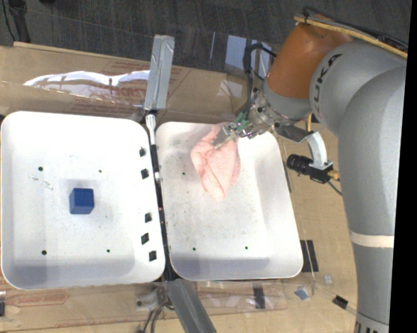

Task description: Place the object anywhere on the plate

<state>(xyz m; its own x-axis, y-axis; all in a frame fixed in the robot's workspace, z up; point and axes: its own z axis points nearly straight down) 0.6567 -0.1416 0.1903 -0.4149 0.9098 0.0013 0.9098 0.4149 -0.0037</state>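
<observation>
A pale pink, floppy-looking object (217,166) is in the upper middle of the right bin (274,252). Its top corner runs up into the fingertips of my gripper (234,132), which reaches in from the upper right and is shut on that corner. The rest of the pink object hangs or drapes down and to the left over the bin floor, and looks slightly blurred. A small blue cube (82,200) rests on the floor of the left bin (17,255), far from the gripper.
The grey arm with its orange band (301,58) fills the right side and overhangs the right bin's far corner. A taped divider (153,194) with black clips runs between the bins. Cardboard lies around both bins.
</observation>
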